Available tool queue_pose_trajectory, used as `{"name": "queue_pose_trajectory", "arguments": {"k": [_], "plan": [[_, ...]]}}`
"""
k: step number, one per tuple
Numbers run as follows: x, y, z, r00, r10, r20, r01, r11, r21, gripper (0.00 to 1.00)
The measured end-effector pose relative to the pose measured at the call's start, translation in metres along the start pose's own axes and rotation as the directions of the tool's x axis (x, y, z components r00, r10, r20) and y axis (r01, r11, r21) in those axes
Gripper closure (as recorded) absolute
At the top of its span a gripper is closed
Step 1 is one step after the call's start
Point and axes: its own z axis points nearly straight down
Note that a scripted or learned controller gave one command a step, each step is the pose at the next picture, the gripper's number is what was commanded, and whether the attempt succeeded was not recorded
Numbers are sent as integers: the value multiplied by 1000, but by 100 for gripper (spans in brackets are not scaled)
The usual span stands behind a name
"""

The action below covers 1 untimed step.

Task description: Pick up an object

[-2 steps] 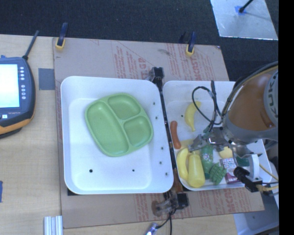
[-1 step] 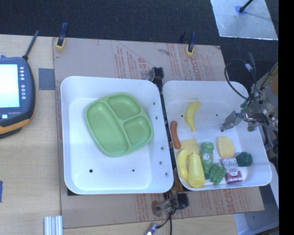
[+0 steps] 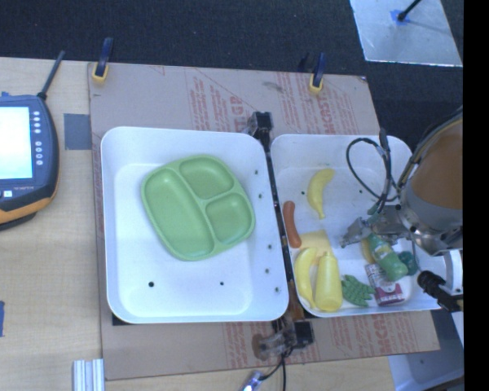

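The right bin point(image 3: 342, 147) holds several small items. A yellow banana point(image 3: 319, 190) lies near its middle, with an orange-red sausage point(image 3: 291, 223) along the left wall. Lower down are a yellow block point(image 3: 314, 241), a second curved yellow piece point(image 3: 305, 271) and a yellow bottle point(image 3: 328, 281). A green leafy toy point(image 3: 357, 290), a green can-like item point(image 3: 385, 259) and a red-and-white packet point(image 3: 389, 293) sit at the lower right. My gripper point(image 3: 360, 231) hangs low over the bin's right side, just above and left of the green item. I see nothing held in it.
The left bin point(image 3: 122, 243) carries a green divided plate point(image 3: 197, 206). A black cable loop point(image 3: 367, 169) arcs over the right bin beside the arm point(image 3: 436, 177). A teach pendant point(image 3: 12, 157) lies on the bench at far left. Clamps point(image 3: 317, 72) pin the cardboard's far edge.
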Motion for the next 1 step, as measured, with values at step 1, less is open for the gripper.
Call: {"name": "queue_pose_trajectory", "arguments": {"k": [1], "plan": [[-1, 0, -10, 1000, -2, 1, 2, 1000, 2, 100]]}}
